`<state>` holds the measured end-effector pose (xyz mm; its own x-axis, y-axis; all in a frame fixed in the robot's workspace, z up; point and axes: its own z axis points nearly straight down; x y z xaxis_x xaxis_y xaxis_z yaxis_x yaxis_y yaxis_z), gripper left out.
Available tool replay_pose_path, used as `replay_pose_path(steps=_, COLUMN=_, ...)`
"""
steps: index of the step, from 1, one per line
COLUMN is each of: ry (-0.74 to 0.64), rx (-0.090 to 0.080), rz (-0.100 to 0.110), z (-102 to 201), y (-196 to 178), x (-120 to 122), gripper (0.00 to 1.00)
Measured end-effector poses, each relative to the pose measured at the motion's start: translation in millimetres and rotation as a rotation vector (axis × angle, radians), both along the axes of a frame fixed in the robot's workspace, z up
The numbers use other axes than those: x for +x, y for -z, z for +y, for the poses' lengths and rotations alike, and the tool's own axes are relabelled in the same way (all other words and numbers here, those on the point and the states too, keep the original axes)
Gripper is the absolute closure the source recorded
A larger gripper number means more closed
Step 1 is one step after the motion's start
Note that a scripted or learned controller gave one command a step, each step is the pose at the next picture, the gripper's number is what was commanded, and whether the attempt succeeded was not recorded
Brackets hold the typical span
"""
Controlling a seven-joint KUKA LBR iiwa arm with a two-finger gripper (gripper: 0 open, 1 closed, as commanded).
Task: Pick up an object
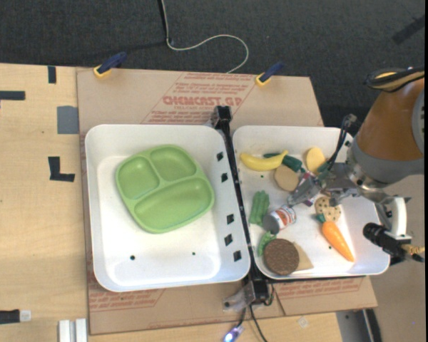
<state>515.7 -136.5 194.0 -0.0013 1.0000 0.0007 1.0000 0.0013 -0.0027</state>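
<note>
The pincer [308, 189] sits low in the right bin [357, 137], reaching in from the right among the toy food; whether it is released or clenched cannot be told from this view, and nothing can be made out as gripped by it. Just beside it to the upper left lies a round tan cookie-like piece [286, 179]; just to its lower right lies a chocolate-chip cookie [329, 209], with an orange carrot [338, 239] touching or nearly touching below that. To the lower left of the pincer a small can with a red and white label [283, 216] lies on its side, next to a green bean pod [260, 207]. Farther up the bin a yellow banana [258, 162] lies with a dark green piece [291, 164] at its right end, and a yellow lemon [314, 158] rests near the back wall; near the front edge sits a brown chocolate cookie [280, 256]. The grey arm with its orange band [389, 130] rises at the right. The left bin [100, 262] holds a green divided plate [165, 187]; both bins stand on cardboard [192, 98] on the counter [28, 212].
</note>
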Motion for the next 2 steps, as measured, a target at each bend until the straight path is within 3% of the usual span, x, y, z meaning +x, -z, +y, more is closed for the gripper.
replay_pose_path(steps=1, ry=-0.003, rx=-0.001, rz=-0.002, z=43.7, y=44.2, x=49.0, gripper=0.0)
replay_pose_path(steps=2, ry=-0.001, rx=-0.003, rz=-0.005, z=16.6, y=111.1, x=98.5, gripper=0.0)
